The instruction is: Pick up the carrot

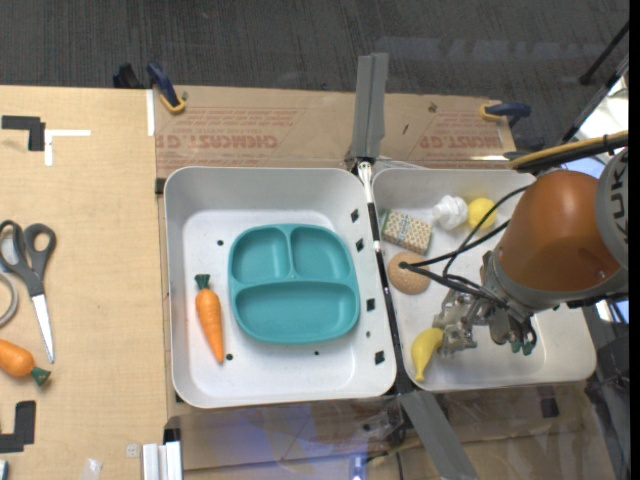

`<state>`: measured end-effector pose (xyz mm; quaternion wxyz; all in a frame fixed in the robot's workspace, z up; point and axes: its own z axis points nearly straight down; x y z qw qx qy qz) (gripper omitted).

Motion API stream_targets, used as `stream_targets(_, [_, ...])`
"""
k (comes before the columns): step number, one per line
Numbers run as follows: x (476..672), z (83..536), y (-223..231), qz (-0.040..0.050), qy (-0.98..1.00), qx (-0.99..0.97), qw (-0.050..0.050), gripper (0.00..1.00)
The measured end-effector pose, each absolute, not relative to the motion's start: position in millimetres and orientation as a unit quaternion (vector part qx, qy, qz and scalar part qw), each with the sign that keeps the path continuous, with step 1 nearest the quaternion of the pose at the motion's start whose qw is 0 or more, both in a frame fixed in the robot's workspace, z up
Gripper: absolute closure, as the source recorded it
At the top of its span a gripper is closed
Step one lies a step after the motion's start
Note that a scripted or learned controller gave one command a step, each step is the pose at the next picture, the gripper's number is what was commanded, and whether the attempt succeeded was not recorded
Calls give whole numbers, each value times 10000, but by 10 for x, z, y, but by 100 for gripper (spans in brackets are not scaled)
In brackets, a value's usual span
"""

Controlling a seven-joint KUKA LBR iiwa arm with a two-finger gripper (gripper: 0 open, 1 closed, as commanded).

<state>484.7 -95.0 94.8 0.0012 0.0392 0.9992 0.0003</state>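
Carrot (pixel 208 318) lies smooth, orange, tapered, green-topped, in the left bin (pixel 180 268) beside the glossy teal divided plate (pixel 294 283). Gripper (pixel 458 330) hangs over the right bin's banana (pixel 424 352).

tabletop (pixel 90 368): light wood-look surface, takes up the left side
left bin (pixel 180 298): white, shallow, sitting on the tabletop
right bin (pixel 560 363): same kind, butted right up against the left bin
cardboard sheet (pixel 260 128): brown, printed, lying flat behind both bins
scissors (pixel 30 278): grey handles, out on the left
second carrot (pixel 18 360): orange, at the far left edge, just below the scissors
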Motion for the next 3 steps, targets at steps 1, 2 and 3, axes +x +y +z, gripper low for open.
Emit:
stream_targets(1, [4794,2315,-948,0,9887,-1499,23,100])
stream_targets(2, [4852,1913,-628,9,9588,-2839,0,100])
stream_targets(3, [5081,3342,-1372,3,9324,-3615,21,100])
